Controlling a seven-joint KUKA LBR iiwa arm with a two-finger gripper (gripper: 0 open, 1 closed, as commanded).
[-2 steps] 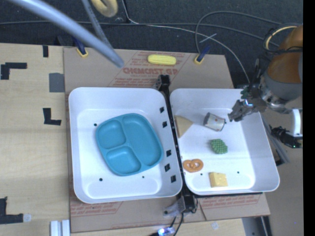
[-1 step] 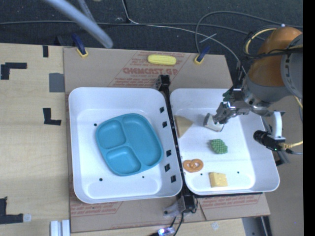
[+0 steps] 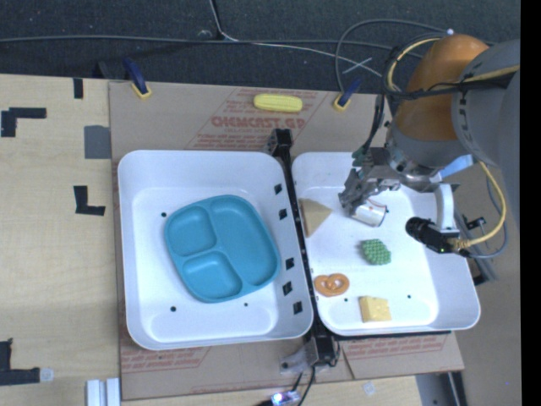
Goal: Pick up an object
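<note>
From my remote station I looked down at a slant on a bench (image 3: 51, 227) that carried two shallow white bins side by side on a brown cardboard sheet (image 3: 237, 121). The left bin (image 3: 139, 294) held a blue sectioned plate (image 3: 221, 247) with three compartments, lying near the bin's middle. The right bin (image 3: 452, 307) held the small objects I could choose from: a pale tan wedge (image 3: 313, 216) against its left edge, a green knobbly lump (image 3: 375, 251) near its middle, a pretzel-shaped piece (image 3: 331, 285) toward its near left corner, and a yellow block (image 3: 374, 309) close to its near edge, just beside the pretzel-shaped piece. The grey arm (image 3: 456, 121) with its orange band came in from the right, and its gripper (image 3: 363, 194) hung over the far part of the right bin, well apart from the green lump. A small white piece (image 3: 370, 214) sat just below the gripper, and I could not tell whether it touched the gripper or belonged to it. I could not tell how the pincer stood. A yellow oblong object (image 3: 277, 102) lay on the cardboard beyond the far edge of the bins, between two blue-and-yellow clamps (image 3: 138, 81) at the sheet's far edge.
</note>
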